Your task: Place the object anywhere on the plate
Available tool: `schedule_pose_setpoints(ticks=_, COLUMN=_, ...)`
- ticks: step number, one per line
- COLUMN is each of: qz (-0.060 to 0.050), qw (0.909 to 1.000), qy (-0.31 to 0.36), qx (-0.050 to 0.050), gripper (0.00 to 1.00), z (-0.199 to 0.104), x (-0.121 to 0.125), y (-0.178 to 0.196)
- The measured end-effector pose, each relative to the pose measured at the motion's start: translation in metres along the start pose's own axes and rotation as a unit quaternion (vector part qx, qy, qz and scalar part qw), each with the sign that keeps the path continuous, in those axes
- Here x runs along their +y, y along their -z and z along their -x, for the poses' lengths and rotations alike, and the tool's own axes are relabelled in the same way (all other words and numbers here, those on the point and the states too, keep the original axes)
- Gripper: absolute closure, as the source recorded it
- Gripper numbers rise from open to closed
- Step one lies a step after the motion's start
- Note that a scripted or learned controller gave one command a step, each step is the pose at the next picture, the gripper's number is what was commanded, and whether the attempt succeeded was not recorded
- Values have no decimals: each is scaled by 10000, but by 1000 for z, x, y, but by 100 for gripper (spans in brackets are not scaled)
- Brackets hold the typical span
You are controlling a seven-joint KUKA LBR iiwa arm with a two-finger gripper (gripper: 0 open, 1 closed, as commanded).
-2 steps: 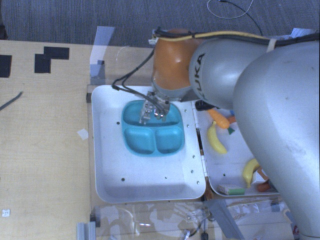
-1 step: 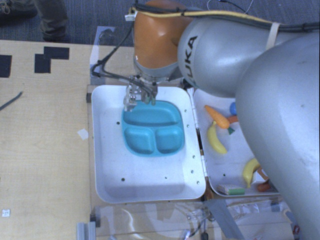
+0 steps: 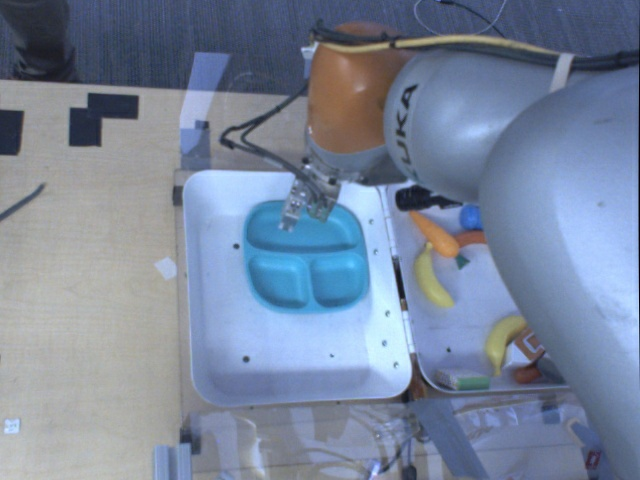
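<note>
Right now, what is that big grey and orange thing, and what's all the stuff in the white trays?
That big grey thing is a robot arm. The orange part is a band near its wrist. At its tip is the gripper, its little metal "hand". The picture comes from one camera fixed above the bench, looking down at a slant.

On the bench are two white trays, side by side. The left bin holds a blue plate with three sections, and the gripper is over the plate's top section. I can't tell if it is holding anything.

The right bin holds toy food: an orange carrot, two yellow bananas, a blue ball and some small bits I can't make out.
</note>
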State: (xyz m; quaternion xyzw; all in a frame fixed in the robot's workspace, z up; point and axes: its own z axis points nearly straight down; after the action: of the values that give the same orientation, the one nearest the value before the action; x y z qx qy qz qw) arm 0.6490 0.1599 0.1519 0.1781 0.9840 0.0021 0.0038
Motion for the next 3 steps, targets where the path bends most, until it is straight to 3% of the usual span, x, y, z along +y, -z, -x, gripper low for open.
schedule_pose_setpoints(ticks=1, qz=8, qw=9992, qy=402, qx=-8, gripper=100, z=-1, x=28, y=-55)
schedule_pose_setpoints(ticks=2, qz=28, qw=9973, qy=731, qx=-42, gripper=100, z=-48, x=-8, y=-30)
schedule_pose_setpoints(ticks=3, qz=95, qw=9980, qy=-613, qx=-117, gripper=100, z=-59, x=3, y=-54)
